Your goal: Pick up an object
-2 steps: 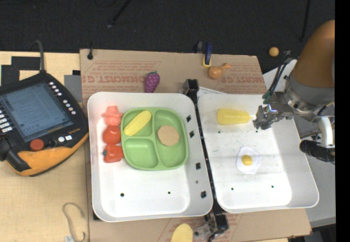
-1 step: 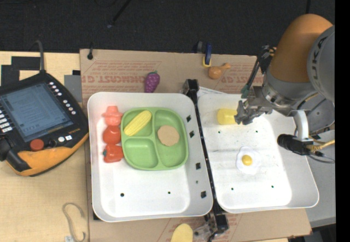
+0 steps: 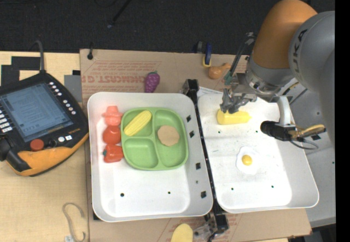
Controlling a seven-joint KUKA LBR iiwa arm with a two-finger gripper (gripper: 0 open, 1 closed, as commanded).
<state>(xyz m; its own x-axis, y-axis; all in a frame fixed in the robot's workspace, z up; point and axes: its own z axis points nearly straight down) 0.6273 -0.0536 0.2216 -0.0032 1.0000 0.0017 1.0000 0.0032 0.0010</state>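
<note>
The gripper [image 3: 234, 105] is down at the back of the right bin [image 3: 295, 191], right on top of the yellow cheese wedge [image 3: 234, 117]. Honestly can't tell if it's got it. A toy fried egg [image 3: 246, 160] sits nearer the front.

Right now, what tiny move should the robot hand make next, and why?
Probably a short, straight drop onto the yellow block. The gripper sits right at the block's top edge in the right bin, already lined up with it, and the fried egg toy lies well away, so nothing is crowding it. I can't tell if it's touching the block yet.
</note>
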